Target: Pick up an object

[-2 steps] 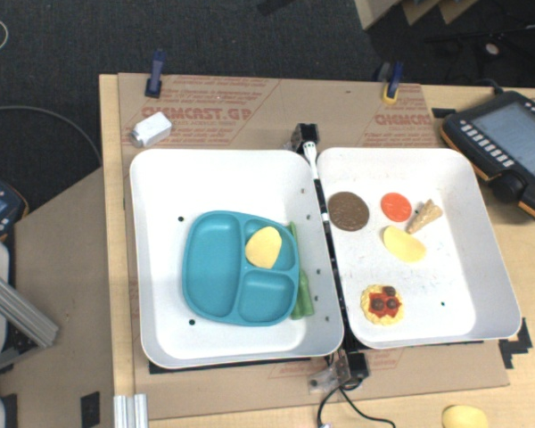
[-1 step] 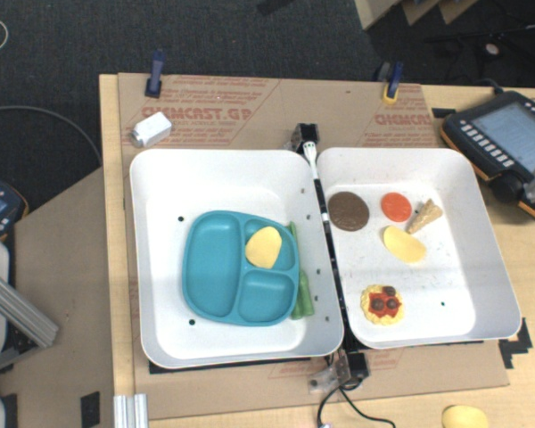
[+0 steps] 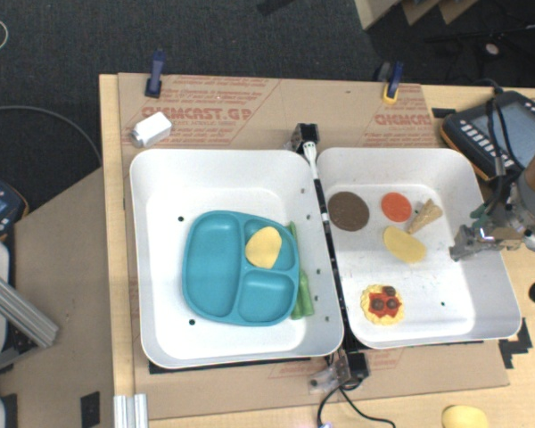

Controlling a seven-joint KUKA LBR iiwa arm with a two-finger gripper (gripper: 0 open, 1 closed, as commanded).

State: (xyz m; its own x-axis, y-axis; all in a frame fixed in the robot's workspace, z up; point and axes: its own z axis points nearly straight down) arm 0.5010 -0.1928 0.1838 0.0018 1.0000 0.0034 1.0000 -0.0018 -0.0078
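Single fixed camera, mounted above the table (image 3: 250,105), looking down at a slant; both white bins (image 3: 152,239) centred in frame; mid-distance; floor along the top.

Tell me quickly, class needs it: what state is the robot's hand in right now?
Hand: over the right edge of the right bin, nothing seen between its fingers; open or closed cannot be told.

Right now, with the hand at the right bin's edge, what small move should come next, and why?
Probably slide the hand left, toward the yellow piece. The hand sits over the right bin's right side, apart from every item, and that piece is the nearest, lying with bare floor between them.
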